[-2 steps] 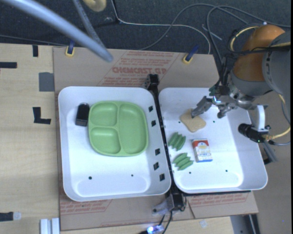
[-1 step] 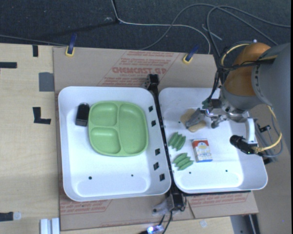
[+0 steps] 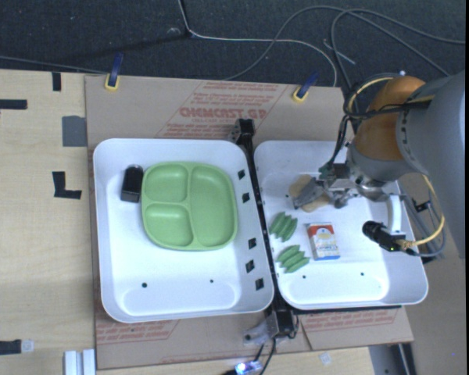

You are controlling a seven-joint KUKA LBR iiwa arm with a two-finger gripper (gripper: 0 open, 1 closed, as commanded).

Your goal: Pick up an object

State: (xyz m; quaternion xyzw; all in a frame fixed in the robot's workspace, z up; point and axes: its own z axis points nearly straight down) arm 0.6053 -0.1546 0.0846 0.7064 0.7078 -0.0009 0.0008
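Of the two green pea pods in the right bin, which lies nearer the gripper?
The upper pea pod, just below the gripper; the lower pea pod lies nearer the bin's front.

The 2 bins [image 3: 113,287] are white, each dotted with a few small black marks. In the left bin a pale green divided plate [image 3: 189,205] has 3 sections, all the same flat green, and beside it a small block [image 3: 131,183] is black. In the right bin 2 pods [image 3: 288,242] are a darker, leafy green, a small box [image 3: 323,241] is white with a red border and a red-orange picture, and a tan, beige lump [image 3: 303,189] sits near the metallic grey gripper [image 3: 319,194]. The arm [image 3: 430,131] is grey with an orange band [image 3: 383,116]. The cardboard sheet [image 3: 203,108] is brown with red print; 2 clamps [image 3: 113,78] are yellow and blue.
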